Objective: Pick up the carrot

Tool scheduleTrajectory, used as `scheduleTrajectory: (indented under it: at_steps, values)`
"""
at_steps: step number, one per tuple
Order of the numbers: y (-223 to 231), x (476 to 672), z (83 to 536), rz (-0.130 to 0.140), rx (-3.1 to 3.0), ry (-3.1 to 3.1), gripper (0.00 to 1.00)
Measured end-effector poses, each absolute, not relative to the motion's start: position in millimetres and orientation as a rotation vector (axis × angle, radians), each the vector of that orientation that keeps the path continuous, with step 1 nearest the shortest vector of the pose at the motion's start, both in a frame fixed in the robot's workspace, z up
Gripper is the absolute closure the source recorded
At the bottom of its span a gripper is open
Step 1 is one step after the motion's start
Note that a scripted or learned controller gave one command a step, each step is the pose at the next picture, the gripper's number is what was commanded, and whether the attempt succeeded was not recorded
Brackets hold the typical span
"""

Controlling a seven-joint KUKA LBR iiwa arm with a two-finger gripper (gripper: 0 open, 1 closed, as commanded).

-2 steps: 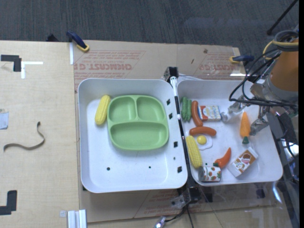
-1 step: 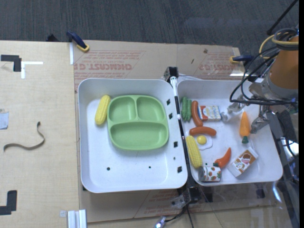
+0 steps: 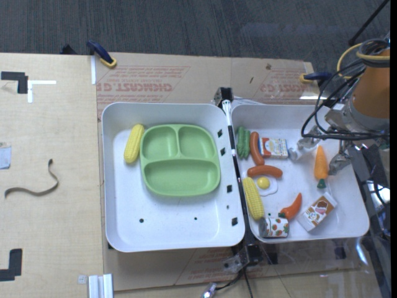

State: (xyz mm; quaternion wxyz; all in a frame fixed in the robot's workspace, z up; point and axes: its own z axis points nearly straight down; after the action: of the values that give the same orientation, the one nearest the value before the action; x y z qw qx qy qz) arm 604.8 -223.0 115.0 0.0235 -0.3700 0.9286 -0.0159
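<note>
On the far left of the table (image 3: 49, 228) lies a thin dark strip (image 3: 34, 185), curled and well apart from the bins. The left bin (image 3: 167, 238) holds a green divided plate (image 3: 180, 160), with a yellow corn cob (image 3: 133, 143) touching the plate's rim at its nine o'clock.

The right bin (image 3: 347, 231) carries the clutter. Along its left wall sit a green pepper (image 3: 242, 143) and, just beside it, a sausage (image 3: 255, 148); a second sausage (image 3: 265, 171) lies below, with a fried egg (image 3: 265, 184) touching it at six o'clock. Another corn cob (image 3: 252, 198) runs along the wall toward the near corner, where a small printed carton (image 3: 275, 227) sits. A red chilli (image 3: 291, 206) lies at the egg's four o'clock, and a juice carton (image 3: 316, 212) is near the chilli's three o'clock. A small box (image 3: 275, 148) sits in the upper middle.

The carrot (image 3: 320, 164) stands roughly upright in the view, orange body with the green tip at six o'clock, resting on the bin floor. The gripper (image 3: 319, 154) is down at it, one finger at the carrot's ten o'clock and the other at its three o'clock, so the jaws are open and straddle it without yet gripping.

This looks like the grasp step: approach done, closing not yet made. The next move calls for closing squarely on the carrot's body, then lifting straight up, since a tapered body may slip out.
</note>
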Motion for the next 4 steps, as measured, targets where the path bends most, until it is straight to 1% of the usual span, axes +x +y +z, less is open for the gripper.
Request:
scheduleTrajectory:
  at_steps: [1, 2, 3, 4]
  values:
    - [-222.0, 598.5, 114.6, -0.053, -1.450, 2.737, 0.00]
    - [-218.4, 586.1, 113.6, -0.051, -1.753, 2.557, 0.00]
    - [-216.8, 597.4, 111.5, -0.039, -1.889, 2.468, 0.00]
    - [-214.3, 606.3, 111.1, -0.036, -2.159, 2.236, 0.00]
